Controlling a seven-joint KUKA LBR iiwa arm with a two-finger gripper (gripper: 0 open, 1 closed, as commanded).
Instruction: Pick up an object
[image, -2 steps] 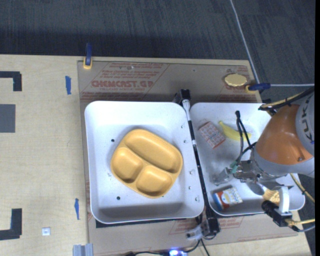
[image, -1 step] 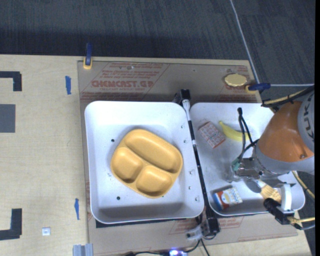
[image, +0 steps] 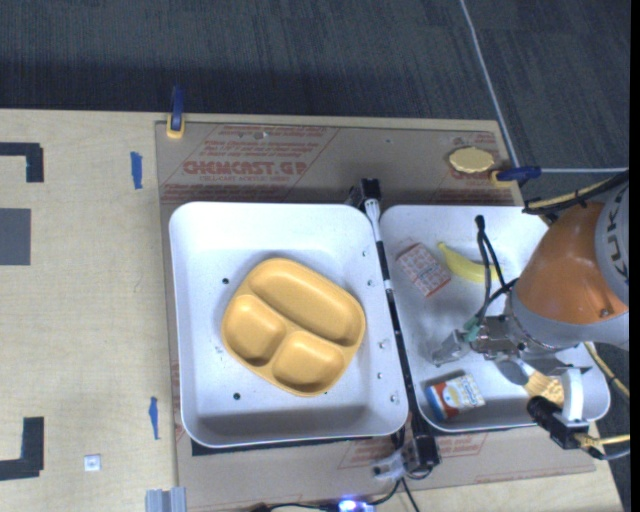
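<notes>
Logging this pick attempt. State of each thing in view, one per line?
Yellow tray: upside down, flat in the left bin.
Banana: lying in the right bin, far side.
Patterned packet: lying flat beside the banana.
Small carton: on its side near the front rim.
Gripper: low over the right bin's floor, nothing visibly between its fingers.

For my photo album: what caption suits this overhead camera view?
Grey-and-orange robot arm's gripper reaching into right white bin; yellow three-compartment plastic tray fills left bin.
</notes>
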